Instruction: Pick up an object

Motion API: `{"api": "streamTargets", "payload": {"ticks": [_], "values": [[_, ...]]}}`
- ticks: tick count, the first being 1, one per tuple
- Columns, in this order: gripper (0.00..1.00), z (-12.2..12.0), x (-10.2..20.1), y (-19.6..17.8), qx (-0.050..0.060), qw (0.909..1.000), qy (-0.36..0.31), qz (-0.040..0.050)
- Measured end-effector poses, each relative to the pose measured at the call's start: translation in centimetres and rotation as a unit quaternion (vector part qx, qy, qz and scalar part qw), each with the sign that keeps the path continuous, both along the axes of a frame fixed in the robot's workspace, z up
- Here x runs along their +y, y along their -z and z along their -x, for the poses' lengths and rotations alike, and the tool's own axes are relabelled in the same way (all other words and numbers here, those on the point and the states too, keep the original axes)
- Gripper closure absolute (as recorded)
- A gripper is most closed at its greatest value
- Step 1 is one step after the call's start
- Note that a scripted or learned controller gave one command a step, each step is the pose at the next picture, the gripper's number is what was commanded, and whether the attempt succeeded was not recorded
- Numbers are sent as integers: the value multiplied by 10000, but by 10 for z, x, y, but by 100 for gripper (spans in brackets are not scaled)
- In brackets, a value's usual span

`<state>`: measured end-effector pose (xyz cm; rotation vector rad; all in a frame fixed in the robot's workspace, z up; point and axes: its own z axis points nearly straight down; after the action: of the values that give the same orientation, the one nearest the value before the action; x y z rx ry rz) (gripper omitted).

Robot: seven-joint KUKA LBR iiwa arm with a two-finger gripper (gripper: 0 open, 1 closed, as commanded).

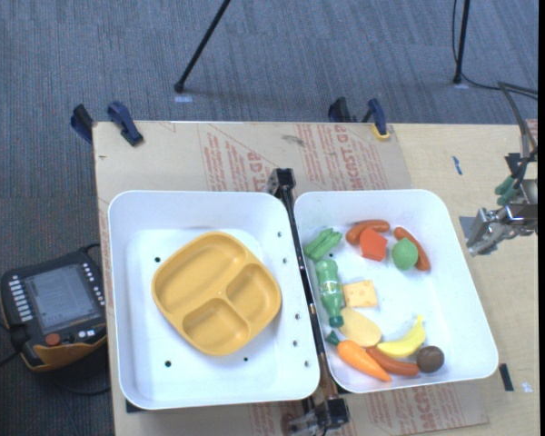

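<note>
Camera view: end effector sits at the right edge of frame, outside the right white plastic bin, just beside its right rim and above the table; too small and blurred to tell how far it is open, nothing visibly between its parts. All candidate objects lie in the right bin: green toy bean pod and green plastic bottle along the left wall, orange-red sausage-shaped toy touching a red toy chunk, round green toy fruit against an orange carrot-like piece, yellow cheese cube mid-bin, pale yellow oval toy, yellow banana, orange toy carrot, brown round toy at the near corner. Left white bin holds a yellow three-compartment plastic tray. Judgement: grasp not started; best pick is likely the cheese cube or green fruit, since they have space around them; come straight down, avoid the crowded near cluster and the wall-hugging bottle. Surface: tan cardboard-covered table with red print, blue clamps on the far edge. Room: grey-blue carpet floor, black tripod legs, teach pendant on the floor at left.
</note>
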<state>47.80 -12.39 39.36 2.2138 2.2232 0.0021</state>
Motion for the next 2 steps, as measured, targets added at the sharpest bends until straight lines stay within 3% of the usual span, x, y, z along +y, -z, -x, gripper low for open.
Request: {"api": "streamTargets", "payload": {"ticks": [1,2], "values": [[100,3,33,90,42,10000,11,-17],[100,1,55,10,5,10000,13,-6]]}}
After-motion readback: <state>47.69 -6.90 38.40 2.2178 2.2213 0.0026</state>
